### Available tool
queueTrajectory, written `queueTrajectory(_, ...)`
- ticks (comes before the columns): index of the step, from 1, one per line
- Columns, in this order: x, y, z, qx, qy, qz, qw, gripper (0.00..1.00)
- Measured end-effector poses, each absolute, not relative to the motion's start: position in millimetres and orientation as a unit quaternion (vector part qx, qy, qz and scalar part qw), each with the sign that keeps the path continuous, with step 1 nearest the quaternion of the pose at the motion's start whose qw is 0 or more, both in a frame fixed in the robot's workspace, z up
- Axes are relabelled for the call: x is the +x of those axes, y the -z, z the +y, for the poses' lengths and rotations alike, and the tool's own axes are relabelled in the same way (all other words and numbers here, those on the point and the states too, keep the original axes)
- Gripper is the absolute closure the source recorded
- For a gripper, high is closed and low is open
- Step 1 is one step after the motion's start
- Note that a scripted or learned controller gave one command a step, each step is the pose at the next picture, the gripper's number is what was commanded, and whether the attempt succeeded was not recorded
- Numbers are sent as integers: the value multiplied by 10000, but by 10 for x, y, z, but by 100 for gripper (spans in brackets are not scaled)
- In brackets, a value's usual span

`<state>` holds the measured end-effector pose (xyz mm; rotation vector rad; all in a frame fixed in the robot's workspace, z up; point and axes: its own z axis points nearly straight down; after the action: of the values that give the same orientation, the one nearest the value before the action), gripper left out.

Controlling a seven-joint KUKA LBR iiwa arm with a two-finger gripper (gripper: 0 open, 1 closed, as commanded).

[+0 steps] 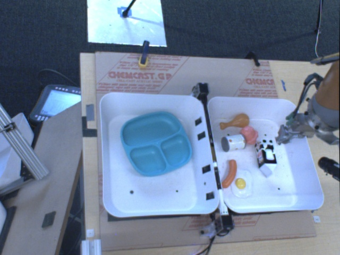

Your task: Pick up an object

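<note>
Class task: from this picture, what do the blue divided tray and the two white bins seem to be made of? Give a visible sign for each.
Blue divided tray: probably moulded plastic, one even colour, rounded compartment edges, soft sheen. Left white bin and right white bin: likely thin formed plastic, matte white with rounded corners and a raised rim; the exact material stays uncertain.

Arm [325, 108] cut off by right edge past the wrist. Gripper [282, 135] too small and blurred to read finger state. Tablet [53, 104] corner tucked behind grey side table [48, 158], itself clipped at left edge.
</note>
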<state>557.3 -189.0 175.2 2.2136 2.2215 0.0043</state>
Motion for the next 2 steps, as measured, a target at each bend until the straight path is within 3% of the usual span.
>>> queueTrajectory(2,5642,-2830,-1884,7052,-18,7090,39,100)
